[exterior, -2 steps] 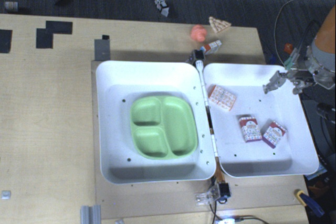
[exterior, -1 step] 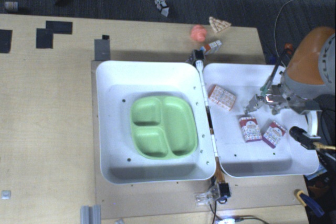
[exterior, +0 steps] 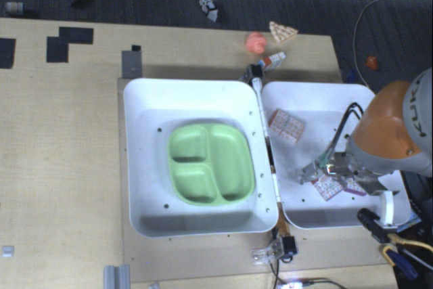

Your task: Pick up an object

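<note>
Green tray (exterior: 210,162) occupies the left bin (exterior: 145,112); it serves as the landmark. To its right, in the right bin (exterior: 304,213), a patterned card (exterior: 287,126) lies flat, level with the tray's top edge. Farther right and lower, the claw (exterior: 323,172) hangs low over a second card (exterior: 329,189). That card lies just below-right of the claw. Claw opening: cannot be determined.

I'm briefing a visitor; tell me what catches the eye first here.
The pale green divided tray stands out, lying in the middle of the left white bin. Next comes the arm's orange band, low over the right bin, where the hand sits by a patterned card; a similar card lies further back.
</note>
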Controlling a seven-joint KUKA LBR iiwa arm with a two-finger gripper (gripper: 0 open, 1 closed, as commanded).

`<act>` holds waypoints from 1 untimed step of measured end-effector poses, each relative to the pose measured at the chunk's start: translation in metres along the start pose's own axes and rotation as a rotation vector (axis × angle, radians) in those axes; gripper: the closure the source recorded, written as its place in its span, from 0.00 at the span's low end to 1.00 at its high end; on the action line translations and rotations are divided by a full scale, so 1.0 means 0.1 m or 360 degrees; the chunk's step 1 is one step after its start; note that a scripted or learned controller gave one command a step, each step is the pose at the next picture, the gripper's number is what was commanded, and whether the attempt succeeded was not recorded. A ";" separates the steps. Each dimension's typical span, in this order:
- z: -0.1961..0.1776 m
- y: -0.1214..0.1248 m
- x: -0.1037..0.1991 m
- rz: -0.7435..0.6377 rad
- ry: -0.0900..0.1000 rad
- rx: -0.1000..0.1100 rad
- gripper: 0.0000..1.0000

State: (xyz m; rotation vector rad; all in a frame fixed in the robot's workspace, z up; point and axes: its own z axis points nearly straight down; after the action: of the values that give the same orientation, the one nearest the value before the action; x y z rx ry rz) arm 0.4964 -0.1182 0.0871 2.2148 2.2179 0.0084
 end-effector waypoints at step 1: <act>-0.11 0.02 0.00 -0.0001 -0.0002 -0.0010 1.00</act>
State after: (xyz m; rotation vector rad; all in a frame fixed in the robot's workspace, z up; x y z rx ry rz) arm 0.4985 -0.1183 0.0983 2.2101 2.2149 0.0134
